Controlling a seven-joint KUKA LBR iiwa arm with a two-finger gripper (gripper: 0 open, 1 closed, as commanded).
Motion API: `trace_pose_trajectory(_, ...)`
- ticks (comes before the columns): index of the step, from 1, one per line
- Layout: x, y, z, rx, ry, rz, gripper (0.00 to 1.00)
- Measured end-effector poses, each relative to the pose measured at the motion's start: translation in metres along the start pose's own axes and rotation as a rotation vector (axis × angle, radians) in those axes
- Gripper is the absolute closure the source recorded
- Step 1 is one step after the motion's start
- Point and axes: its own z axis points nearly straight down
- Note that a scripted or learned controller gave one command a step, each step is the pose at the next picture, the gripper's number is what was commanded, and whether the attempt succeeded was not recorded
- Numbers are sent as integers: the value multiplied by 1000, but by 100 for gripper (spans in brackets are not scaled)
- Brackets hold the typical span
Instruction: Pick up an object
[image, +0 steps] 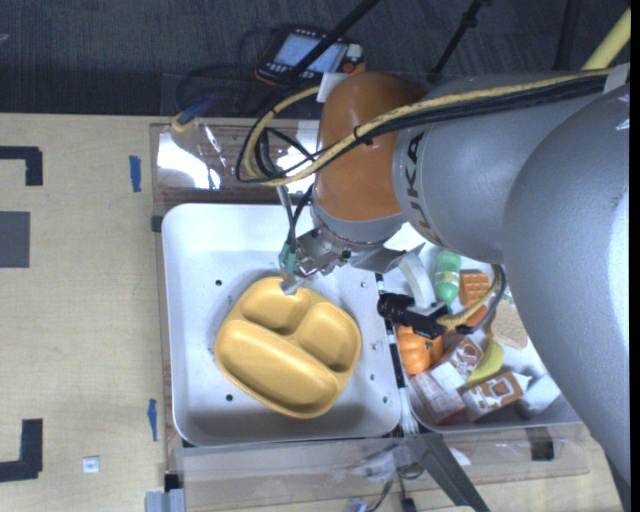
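Note:
A large yellow bread-shaped object (288, 346) lies in the left white bin (195, 300), filling much of its middle. My gripper (296, 268) hangs from the grey arm with the orange band, right at the top edge of the yellow object and seemingly touching it. Its tips are small and partly hidden by the wrist.
The right bin (520, 400) holds a heap of several small items: a green bottle (446, 275), an orange piece (415, 350), a banana-like piece (487, 362) and packets. The arm's bulk covers much of it. Cables loop above the left bin's far rim.

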Motion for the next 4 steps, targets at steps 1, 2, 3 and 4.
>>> trace_pose_trajectory(1,0,2,-8,-2,-2,-1,100)
trace_pose_trajectory(2,79,-60,0,6,1,77,100)
trace_pose_trajectory(3,34,-28,-16,0,-1,190,100)
trace_pose_trajectory(4,-13,0,-11,0,-1,338,100)
